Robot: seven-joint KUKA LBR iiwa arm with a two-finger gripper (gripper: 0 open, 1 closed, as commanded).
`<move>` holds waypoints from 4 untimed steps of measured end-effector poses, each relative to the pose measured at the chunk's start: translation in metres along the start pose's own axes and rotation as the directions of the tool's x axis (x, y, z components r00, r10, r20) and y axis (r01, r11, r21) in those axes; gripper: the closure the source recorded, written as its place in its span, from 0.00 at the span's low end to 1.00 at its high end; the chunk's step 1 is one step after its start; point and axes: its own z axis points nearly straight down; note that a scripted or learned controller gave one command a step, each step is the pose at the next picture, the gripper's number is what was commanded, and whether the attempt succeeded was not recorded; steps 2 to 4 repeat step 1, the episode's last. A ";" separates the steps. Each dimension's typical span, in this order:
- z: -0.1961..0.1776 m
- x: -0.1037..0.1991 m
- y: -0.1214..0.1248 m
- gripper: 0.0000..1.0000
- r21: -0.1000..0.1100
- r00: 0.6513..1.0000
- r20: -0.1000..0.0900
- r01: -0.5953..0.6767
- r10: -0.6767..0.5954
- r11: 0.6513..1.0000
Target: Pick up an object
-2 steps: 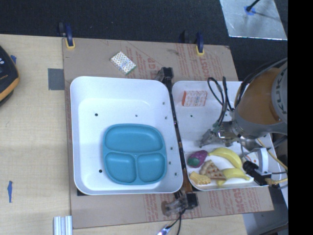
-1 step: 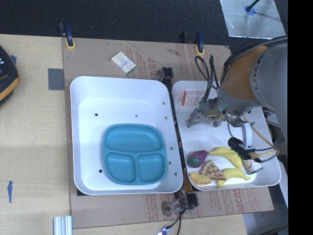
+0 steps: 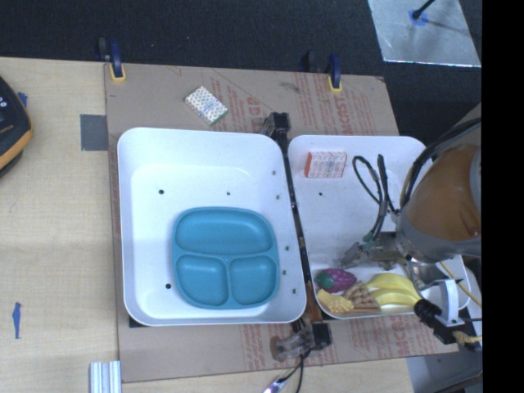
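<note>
The arm reaches in from the right over the right bin, and its end effector hangs low near that bin's front, the metal tips at roughly the bin's middle width. Whether it is spread or pressed together I cannot tell; the wrist body and cables cover much of it, and nothing can be seen pinched there.

The nearest candidates lie in a small heap against the bin's front wall, just in front of the end effector, toward the viewer: a purple and green toy at the left of the heap, a yellow banana at the right, and a pale tan piece tucked under both. The banana's long axis runs roughly left to right along the front wall, with a slight curve. The purple toy sits just to the front-left of the tips, the banana just to the front-right, partly under the wrist.

A small orange and white box lies well apart at the bin's back, long side left to right. The left bin holds a blue 3-compartment tray, far from the tips.

My judgement: the heap at the front is the likely target, needing a short shift toward the front wall, with a crosswise bite if the banana is chosen; the wall and crowding could spoil it
</note>
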 end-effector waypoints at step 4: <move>-0.091 -0.041 0.080 0.00 -0.003 1.000 0.001 0.000 0.000 1.000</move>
